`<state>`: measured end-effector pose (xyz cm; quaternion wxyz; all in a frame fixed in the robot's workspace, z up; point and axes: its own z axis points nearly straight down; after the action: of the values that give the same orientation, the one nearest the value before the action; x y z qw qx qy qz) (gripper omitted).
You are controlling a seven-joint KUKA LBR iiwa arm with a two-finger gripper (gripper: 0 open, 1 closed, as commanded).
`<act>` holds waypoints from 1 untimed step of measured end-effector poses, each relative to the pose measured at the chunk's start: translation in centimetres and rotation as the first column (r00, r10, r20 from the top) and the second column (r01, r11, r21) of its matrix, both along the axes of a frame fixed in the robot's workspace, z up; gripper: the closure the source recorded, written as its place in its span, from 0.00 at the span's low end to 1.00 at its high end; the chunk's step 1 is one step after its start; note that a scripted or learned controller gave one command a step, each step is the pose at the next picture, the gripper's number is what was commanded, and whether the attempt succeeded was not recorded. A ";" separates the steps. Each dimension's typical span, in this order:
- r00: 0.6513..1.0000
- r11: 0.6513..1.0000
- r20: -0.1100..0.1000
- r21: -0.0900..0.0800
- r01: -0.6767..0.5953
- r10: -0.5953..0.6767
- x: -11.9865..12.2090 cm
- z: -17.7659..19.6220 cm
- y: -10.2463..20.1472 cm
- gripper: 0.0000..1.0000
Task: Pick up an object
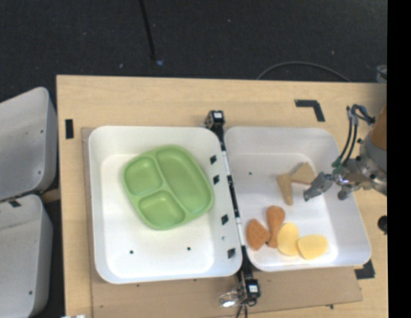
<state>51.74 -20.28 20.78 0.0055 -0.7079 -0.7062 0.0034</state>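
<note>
Grey hand (319,188) near right bin's far edge (285,132), beside tan wedge (295,177), finger state unclear

A pale wooden tabletop (159,101) (black corner marks on it) stands over dark carpeted floor (192,25); white chairs (20,151) sit left.

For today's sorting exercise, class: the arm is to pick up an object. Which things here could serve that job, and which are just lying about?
Belongs to the job:
- pincer
- tan wedge pieces
- orange drumstick-shaped piece
- orange-brown chunk
- two yellow slices
- right bin holding them

Lying about:
- green divided plate
- left bin
- black cable on the bench
</note>
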 end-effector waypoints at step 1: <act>1.000 1.000 0.013 -0.003 -0.004 0.004 0.3 0.7 0.0 0.00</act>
<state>52.05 -20.23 21.52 -0.0003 -0.7065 -0.7077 0.0000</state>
